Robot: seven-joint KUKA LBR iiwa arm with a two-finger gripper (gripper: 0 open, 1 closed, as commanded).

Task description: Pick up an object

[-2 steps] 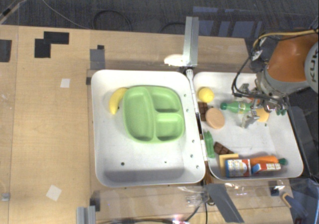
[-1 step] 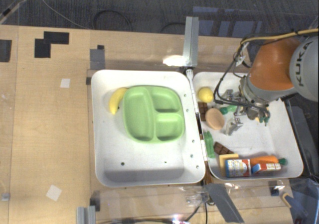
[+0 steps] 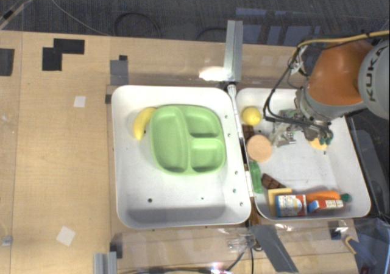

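My gripper (image 3: 291, 135) hangs low over the right bin (image 3: 350, 163), near its upper middle, under the grey wrist with the orange band. A small yellow object (image 3: 317, 141) peeks out just right of the wrist, partly hidden by it. Left of the gripper lie a yellow lemon (image 3: 250, 115) and a tan round object (image 3: 259, 148). Along the bin's front wall sit an orange bottle (image 3: 326, 200) and a blue-labelled box (image 3: 289, 204).
A green stick-like item (image 3: 255, 175) and a brown piece (image 3: 272, 181) lie by the right bin's left wall. The left bin (image 3: 131, 200) holds a green divided plate (image 3: 186, 139) with a banana (image 3: 142, 122) beside it. A cable loops above the gripper.
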